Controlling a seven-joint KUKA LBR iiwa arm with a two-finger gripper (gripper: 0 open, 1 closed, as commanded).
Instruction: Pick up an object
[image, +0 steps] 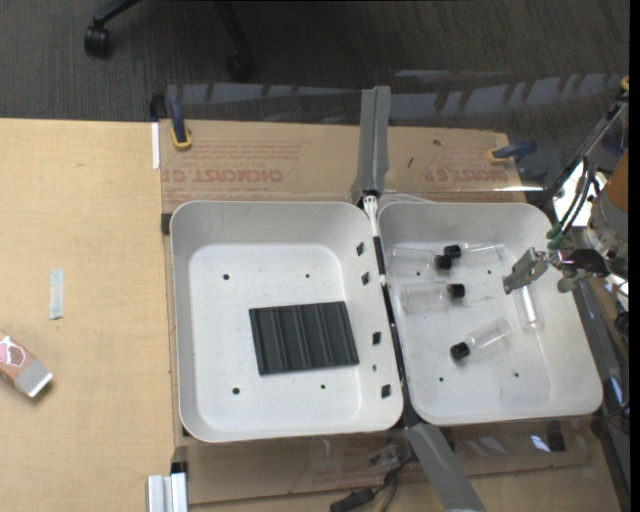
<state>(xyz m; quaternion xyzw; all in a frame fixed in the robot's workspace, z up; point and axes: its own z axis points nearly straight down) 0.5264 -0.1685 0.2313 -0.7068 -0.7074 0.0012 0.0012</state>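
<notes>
Gripper (545, 270) at right bin (560, 400) right edge, fingers spread wide, holding nothing.
Nearest clear vial (527, 308) lies just below; straddle across its width, descend before closing.

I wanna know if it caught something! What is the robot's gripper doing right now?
Gripper: open, holding nothing, above the right bin near a clear vial.

White bins (190, 330) hold a dark ribbed mat (303, 336) and clear black-capped vials (478, 340).
</notes>
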